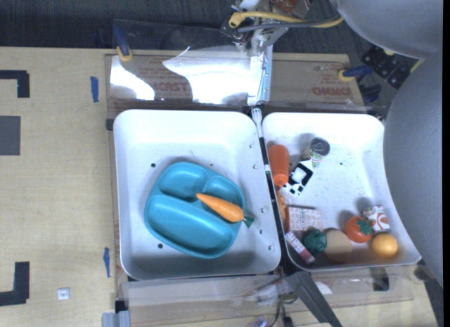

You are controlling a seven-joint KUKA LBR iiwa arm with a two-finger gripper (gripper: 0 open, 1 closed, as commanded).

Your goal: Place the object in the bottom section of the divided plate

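Seemingly the placing step is done or nearly so: the carrot [221, 207] lies on the blue divided plate [184, 231] in the left bin [133, 178], along the bottom section's upper edge. The gripper [261, 41] hangs behind the bins; I cannot tell its state. Next I'd check the carrot's seating.

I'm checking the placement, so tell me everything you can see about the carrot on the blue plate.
The carrot looks like a plastic toy: a smooth orange, tapered body with a small dark green top at its thick end. It lies flat on the blue divided plate in the left bin, slanted, with the pointed tip toward the plate's middle and the green end at the plate's right rim. It rests across the ridge between sections rather than squarely inside one. Nothing but the plate touches it.
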